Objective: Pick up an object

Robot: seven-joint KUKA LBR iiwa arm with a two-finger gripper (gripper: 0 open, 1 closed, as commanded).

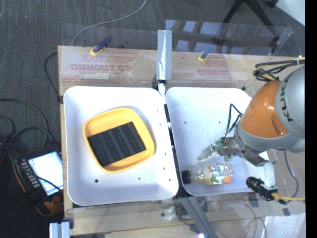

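A clear plastic bottle [210,174] with an orange label and a black cap lies on its side along the front wall of the right bin [198,113], cap pointing left. My gripper [218,149] hangs low in that bin's front right part, just above and behind the bottle. The orange-banded wrist [265,115] rises behind it on the right. In the left bin [74,133] sits a yellow dish [99,123] with a black ridged block [119,143] lying inside it.
A raised divider [168,133] runs between the two bins. The tablet [42,170] and cables lie on the floor to the left of the bench. Cardboard and clamps edge the bench at the back.
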